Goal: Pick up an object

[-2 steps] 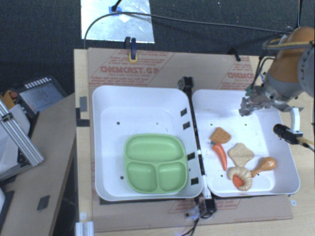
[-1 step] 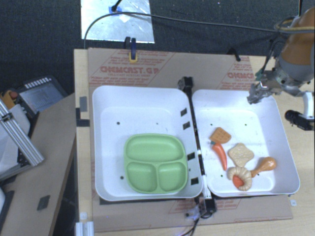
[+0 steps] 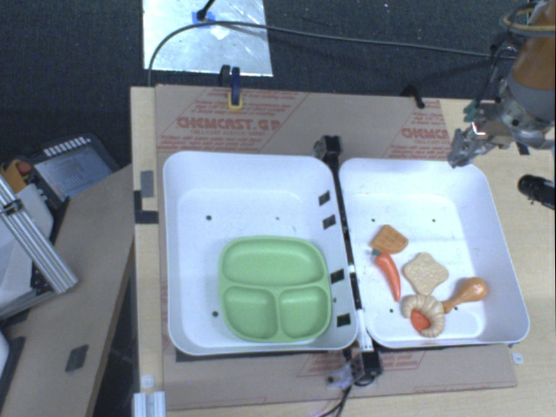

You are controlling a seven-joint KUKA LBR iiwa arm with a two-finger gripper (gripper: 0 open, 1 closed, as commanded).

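Observation:
The right bin (image 3: 486,200) holds several toy food pieces: an orange cracker-like piece (image 3: 390,239), a red-orange carrot (image 3: 388,273), a tan slice of bread (image 3: 425,273), a drumstick (image 3: 464,294) and a shrimp-like piece (image 3: 424,313). My gripper (image 3: 460,150) hangs at the upper right, over the far right corner of that bin, well away from the food. Nothing shows between its fingers.
The left bin (image 3: 187,185) holds a green divided tray (image 3: 274,287). A black clip (image 3: 330,148) sits at the far end of the seam between the bins. A cable (image 3: 365,40) crosses the dark floor behind the bench.

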